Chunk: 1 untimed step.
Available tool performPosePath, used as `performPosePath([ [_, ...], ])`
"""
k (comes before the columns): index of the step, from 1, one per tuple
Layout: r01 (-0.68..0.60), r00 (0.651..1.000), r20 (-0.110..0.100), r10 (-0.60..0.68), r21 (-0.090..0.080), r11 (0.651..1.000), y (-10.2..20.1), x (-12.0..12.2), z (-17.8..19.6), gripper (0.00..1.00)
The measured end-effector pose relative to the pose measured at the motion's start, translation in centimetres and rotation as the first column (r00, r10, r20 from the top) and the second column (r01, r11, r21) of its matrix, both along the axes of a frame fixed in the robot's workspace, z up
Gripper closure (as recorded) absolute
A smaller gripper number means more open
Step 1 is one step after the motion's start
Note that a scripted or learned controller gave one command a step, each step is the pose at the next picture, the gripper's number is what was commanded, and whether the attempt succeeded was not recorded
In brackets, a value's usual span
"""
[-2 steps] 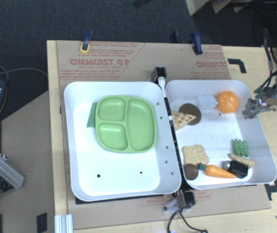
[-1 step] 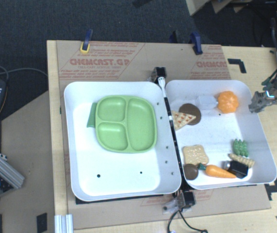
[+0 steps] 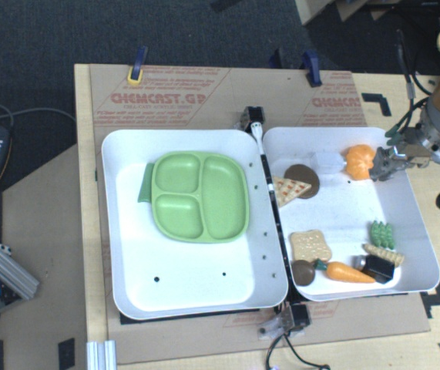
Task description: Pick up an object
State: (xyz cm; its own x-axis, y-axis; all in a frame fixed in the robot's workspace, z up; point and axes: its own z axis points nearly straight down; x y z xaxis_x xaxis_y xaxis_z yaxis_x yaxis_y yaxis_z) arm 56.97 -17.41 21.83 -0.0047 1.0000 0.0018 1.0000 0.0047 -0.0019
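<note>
- We see the gripper (image 3: 384,166) at the upper right corner of the right bin (image 3: 412,214), low over its far rim.
- We cannot tell its state; the tip is dark and small.
- The orange (image 3: 359,160) lies just left of the gripper, right beside it; we cannot say whether they touch.
- Further left of the gripper sit a brown disc (image 3: 302,176) and a waffle wedge (image 3: 290,190) that overlaps it.
- Nearer the camera from the gripper, along the bin's near side, we see a green sprig (image 3: 382,234), a black block (image 3: 378,268), a carrot (image 3: 348,272), a cracker (image 3: 310,246) and a small brown lump (image 3: 303,271).
- Well left of the gripper, the left bin (image 3: 127,230) bears a green tray (image 3: 199,196) with three compartments.
</note>
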Motion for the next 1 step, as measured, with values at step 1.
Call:
performPosePath([
  [1,-0.001,1.000,0.000,0.001,0.001,1.000,4.80,0.32,-0.70,1.00],
])
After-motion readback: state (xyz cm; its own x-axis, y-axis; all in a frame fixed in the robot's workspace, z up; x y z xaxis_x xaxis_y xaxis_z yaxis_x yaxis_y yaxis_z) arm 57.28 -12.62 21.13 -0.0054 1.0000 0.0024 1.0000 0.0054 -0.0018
